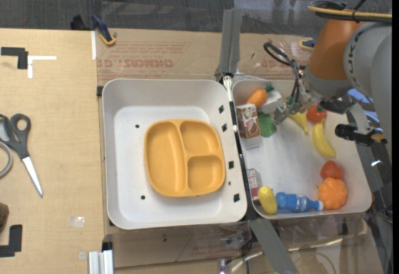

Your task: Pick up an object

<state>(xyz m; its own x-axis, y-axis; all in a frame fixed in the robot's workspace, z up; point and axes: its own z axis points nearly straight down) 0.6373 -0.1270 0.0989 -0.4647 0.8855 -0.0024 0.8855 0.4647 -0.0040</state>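
Nearest the camera, along the front wall of the right bin (365,204), a blue bottle (298,203) lies flat beside a yellow piece (267,200); both are judged light, rigid, smooth plastic, liable to roll; the bottle is best taken across its middle. An orange pumpkin-like toy (332,193) and a red piece (331,170) sit just behind; round and slippery. A banana (322,140) lies mid-bin; a cross-body pinch is advised. Farther back, the gripper (293,104) hangs over a green toy (267,124) and small carton (249,121); its state cannot be determined. The left bin (118,154) carries a yellow divided plate (185,157).
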